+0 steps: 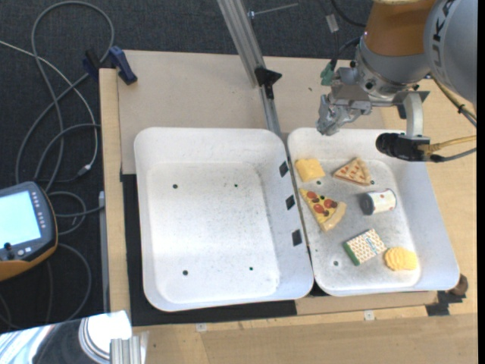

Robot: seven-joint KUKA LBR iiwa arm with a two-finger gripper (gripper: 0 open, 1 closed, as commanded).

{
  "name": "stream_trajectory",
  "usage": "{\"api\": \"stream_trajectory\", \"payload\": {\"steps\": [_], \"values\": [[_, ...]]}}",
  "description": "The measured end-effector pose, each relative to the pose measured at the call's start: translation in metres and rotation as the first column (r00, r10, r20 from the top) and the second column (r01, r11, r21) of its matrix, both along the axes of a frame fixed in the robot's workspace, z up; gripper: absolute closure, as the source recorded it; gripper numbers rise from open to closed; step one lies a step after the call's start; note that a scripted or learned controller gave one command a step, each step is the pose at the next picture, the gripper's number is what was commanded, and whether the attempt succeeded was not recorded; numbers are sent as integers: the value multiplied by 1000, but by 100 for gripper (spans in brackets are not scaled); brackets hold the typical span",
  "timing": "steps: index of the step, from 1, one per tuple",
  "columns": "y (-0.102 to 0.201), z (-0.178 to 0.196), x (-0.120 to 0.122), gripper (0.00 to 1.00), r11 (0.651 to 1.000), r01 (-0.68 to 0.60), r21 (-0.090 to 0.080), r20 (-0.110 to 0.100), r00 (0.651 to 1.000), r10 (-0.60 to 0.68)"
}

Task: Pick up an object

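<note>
Six small objects lie in the right bin [424, 226], and all places below are told from that bin. Two are toy pizza slices: a small pizza slice [352, 172] near its far edge and a larger pizza slice [323, 208] beside its left wall. One yellow block [309, 169] sits at its far left corner, just left of the small slice. One white cylinder [378, 202] (with a dark end) lies on its side near the middle. One green-edged patterned block [364, 246] and one yellow ridged piece [401, 259] lie close together toward its near edge.

Left of it stands the left bin [212, 218], touching it along a row of black clips [291, 202]. A slanted metal pole [244, 40] crosses the bench [189, 89] beyond that seam. A blue clamp [121, 64] grips the bench's far left corner, and a handheld controller [23, 230] lies well off to the left.

The gripper [331, 121] hangs over the right bin's far left rim, its tips close together with nothing between them. The yellow block lies just nearward of it, apart from the tips.
</note>
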State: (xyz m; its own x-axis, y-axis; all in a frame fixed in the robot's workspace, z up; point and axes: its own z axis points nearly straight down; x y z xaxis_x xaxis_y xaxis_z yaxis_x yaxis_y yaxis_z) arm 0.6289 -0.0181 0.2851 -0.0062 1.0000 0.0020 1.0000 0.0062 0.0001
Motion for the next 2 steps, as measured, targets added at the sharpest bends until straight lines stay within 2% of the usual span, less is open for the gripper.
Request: {"api": "stream_trajectory", "payload": {"steps": [1,2], "values": [[53,-2,11,100,1000,0,0,4,1000,0],[105,-28,19,100,1000,1,-1,-4,1000,-1]]}}
